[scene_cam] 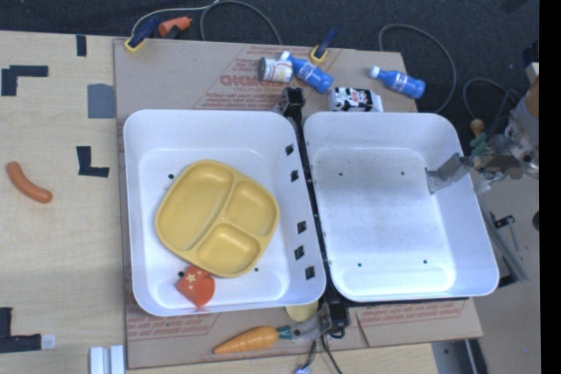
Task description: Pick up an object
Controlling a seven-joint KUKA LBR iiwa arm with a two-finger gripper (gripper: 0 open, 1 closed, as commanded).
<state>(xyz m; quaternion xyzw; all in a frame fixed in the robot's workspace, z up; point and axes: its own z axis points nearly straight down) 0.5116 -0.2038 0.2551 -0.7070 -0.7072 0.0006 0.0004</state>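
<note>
**Gripper at right bin's edge, both candidates in the left bin**

Gripper sits low at the right rim of the right bin, arm entering from the bench's right side. Can't tell whether it is spread or pressed together; nothing is visibly between its tips.

Right bin floor looks bare apart from a few dark specks. Things worth picking lie in the left bin: a yellow tray with three compartments, flat and turned askew, filling mid-floor; a red piece at the bin's near edge, tucked just against the tray's near-left corner, possibly under its lip.

Outside the bins: carrot on the bench's near edge, sausage far out at the left edge, blue bottles along the far edge.

Judgement on the step: approach not begun in earnest; the arm needs to cross the divider between bins.

- The red piece looks like the better target: small, grippable. The tray is wide and flat, poor for two fingers unless taken by a rim.
- Come down vertically from the near-wall side, so fingers straddle the piece without catching the tray lip.
- Risk: bin wall and tray crowd the piece on two sides; a skewed descent could shove it or lift the tray.
</note>
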